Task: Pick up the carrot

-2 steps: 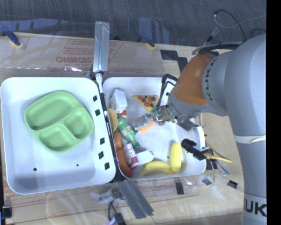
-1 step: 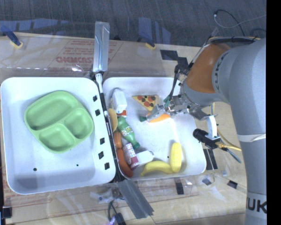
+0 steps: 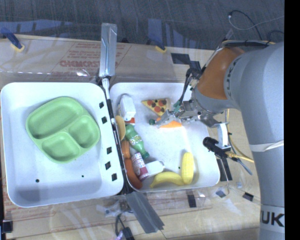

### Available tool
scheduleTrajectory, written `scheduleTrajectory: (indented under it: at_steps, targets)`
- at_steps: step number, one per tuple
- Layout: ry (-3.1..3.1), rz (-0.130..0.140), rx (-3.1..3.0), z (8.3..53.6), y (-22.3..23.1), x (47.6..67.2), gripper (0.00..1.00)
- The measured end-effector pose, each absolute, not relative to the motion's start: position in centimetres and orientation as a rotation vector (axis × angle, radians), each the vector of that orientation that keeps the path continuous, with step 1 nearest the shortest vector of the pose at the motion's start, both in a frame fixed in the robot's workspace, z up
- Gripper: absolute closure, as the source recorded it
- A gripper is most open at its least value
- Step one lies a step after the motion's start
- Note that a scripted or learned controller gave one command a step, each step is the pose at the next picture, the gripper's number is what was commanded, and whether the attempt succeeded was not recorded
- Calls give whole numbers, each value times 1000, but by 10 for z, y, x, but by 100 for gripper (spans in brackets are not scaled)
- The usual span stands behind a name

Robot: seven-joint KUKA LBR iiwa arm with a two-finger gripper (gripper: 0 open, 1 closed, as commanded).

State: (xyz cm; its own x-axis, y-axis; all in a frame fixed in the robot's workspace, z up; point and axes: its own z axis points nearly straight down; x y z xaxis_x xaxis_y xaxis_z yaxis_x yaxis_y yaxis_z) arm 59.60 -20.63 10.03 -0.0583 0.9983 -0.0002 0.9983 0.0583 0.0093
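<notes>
Left bin (image 3: 10, 184) held a green divided plate (image 3: 63, 129), sitting well apart from everything else. Right bin (image 3: 205, 181) was cluttered: along its left wall lay a white-capped item (image 3: 127, 107), a green bottle (image 3: 135, 140) and a red-labelled bottle (image 3: 141, 166), packed close together. Near edge had a banana (image 3: 166, 179) with a second yellow piece (image 3: 188, 167) just beside it. Far side had a pizza slice toy (image 3: 156, 104). The carrot (image 3: 170, 125) lay in the middle-right of the right bin, orange, just right of the pizza slice and a small green bit (image 3: 154, 121). The gripper (image 3: 181, 113) sat directly over the carrot's right end, touching or nearly so; whether the jaws were spread or pinching the carrot could not be told, the wrist hid them. Judged step: closing on the carrot. To do it well, the jaws should probably straddle the carrot across its narrow width, centred along its length, seat low against the bin floor before closing, then lift straight up clear of the pizza slice.
</notes>
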Motion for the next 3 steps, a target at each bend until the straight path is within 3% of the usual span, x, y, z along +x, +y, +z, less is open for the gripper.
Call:
scheduleTrajectory:
  at_steps: [1, 2, 3]
  targets:
    - [2283, 14, 2142, 113, -206, 598, 100]
    - [2284, 13, 2142, 112, -206, 598, 0]
    - [2387, 3, 2030, 96, -108, 659, 0]
